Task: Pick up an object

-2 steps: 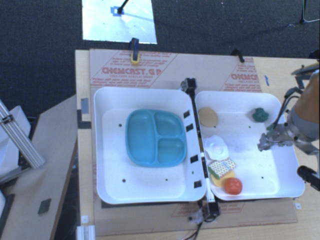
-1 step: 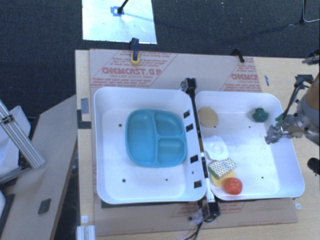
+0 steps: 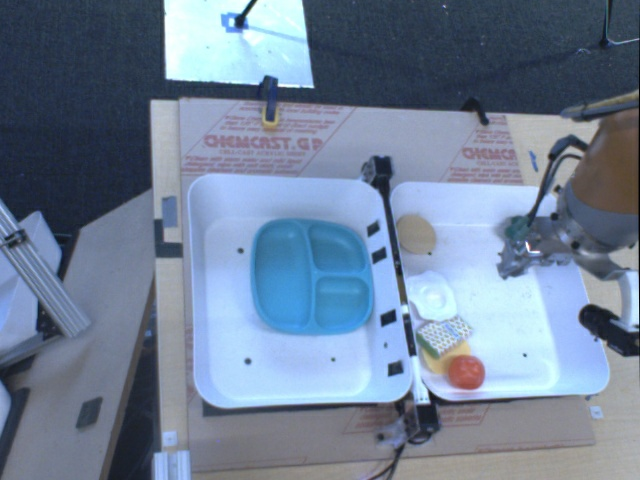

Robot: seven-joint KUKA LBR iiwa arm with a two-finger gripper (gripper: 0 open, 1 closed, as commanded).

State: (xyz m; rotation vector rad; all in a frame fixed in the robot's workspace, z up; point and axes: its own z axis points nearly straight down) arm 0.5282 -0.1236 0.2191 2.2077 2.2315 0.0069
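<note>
One gripper [image 3: 515,258], jaw state indiscernible, is hovering right of the tomato [image 3: 465,371]; I am recommending centering above it.

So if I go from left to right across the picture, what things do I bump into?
Blue divided plate → tan round disc → red ball → end effector.
</note>
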